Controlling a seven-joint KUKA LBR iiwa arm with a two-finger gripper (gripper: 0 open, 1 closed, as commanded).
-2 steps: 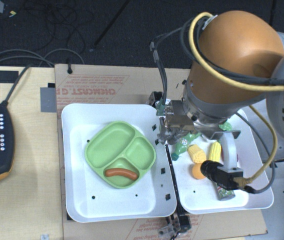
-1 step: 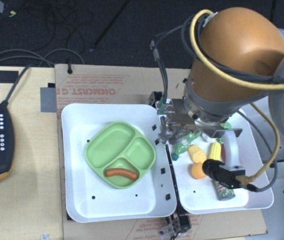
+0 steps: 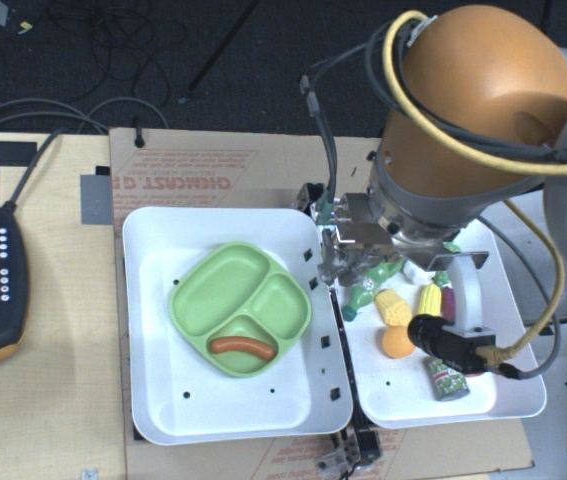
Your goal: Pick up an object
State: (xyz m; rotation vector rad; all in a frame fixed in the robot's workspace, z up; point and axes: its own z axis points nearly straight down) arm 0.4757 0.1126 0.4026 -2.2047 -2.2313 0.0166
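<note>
- I work from a single fixed camera mounted above the bench [image 3: 53,368], looking down at a slant.
- The far edge of the bench lies toward the top of the view.
- Both white bins [image 3: 163,388] sit in the lower centre at moderate range.
- The arm [image 3: 473,98] enters from the right, close to the lens, and covers part of the right bin [image 3: 403,403].

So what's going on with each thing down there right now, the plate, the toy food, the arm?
Green divided plate: flat in the left bin.
Sausage: lying in the plate's near compartment.
Corn cobs: lying loose in the right bin.
Orange ball: resting beside the corn.
Green packet: lying flat near the front.
Arm: low over the right bin, its tool hidden.
</note>
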